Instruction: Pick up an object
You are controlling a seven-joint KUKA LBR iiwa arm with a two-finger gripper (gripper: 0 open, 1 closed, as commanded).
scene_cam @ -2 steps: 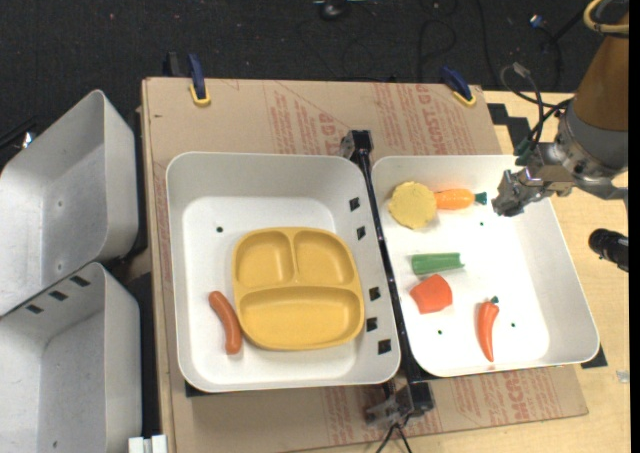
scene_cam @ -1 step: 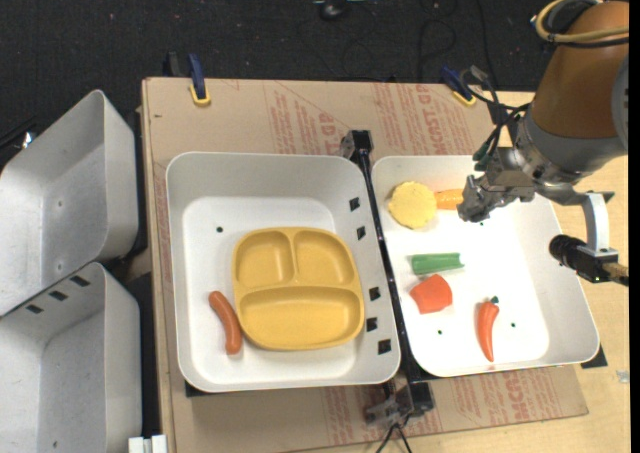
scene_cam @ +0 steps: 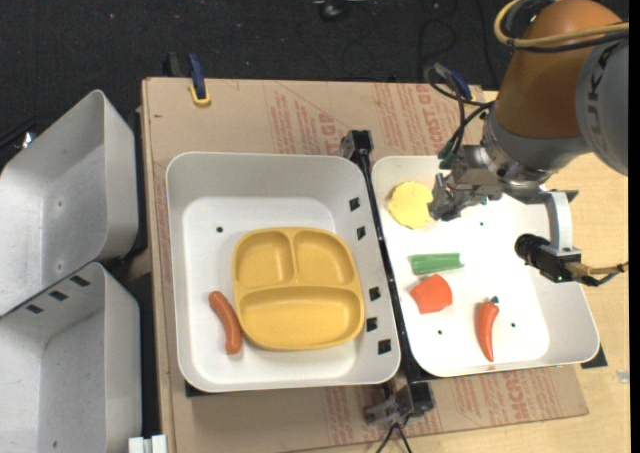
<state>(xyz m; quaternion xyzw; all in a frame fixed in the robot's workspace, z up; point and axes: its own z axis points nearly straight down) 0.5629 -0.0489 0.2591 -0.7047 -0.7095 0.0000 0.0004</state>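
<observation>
Nearest the camera, the lower rims of the two shallow white bins sit on a brown cardboard sheet [scene_cam: 470, 406] printed with red lettering. In the right bin [scene_cam: 570, 341], a slim red chilli pepper [scene_cam: 486, 328] with a small green stem lies closest to the front edge, pointing roughly front to back. Just behind and left of it sits a chunky orange-red piece [scene_cam: 432, 294], blocky with a matte surface, and touching or almost touching its back edge lies a short green stick-shaped vegetable [scene_cam: 436, 263], set crosswise.

In the left bin [scene_cam: 190, 241], a reddish-brown sausage [scene_cam: 226, 321], smooth and gently curved, lies just beside the front-left corner of a yellow divided plate [scene_cam: 298, 288]. The plate is a rounded-corner plastic tray with three compartments: two small ones at the back and one wide one at the front.

Farther back in the right bin, a pale yellow, rounded lump [scene_cam: 408, 205] rests near the bin's back-left corner, close to the black divider between the bins. The gripper [scene_cam: 447, 203] sits low directly to the right of this yellow piece, its dark tip touching or just beside the lump's right edge; whether its tips are spread or closed cannot be told, and nothing is visibly held. The green stick lies near the gripper, toward the front; the chilli is well apart.

Behind the gripper rises the grey arm with its glossy orange band [scene_cam: 555, 66].
</observation>
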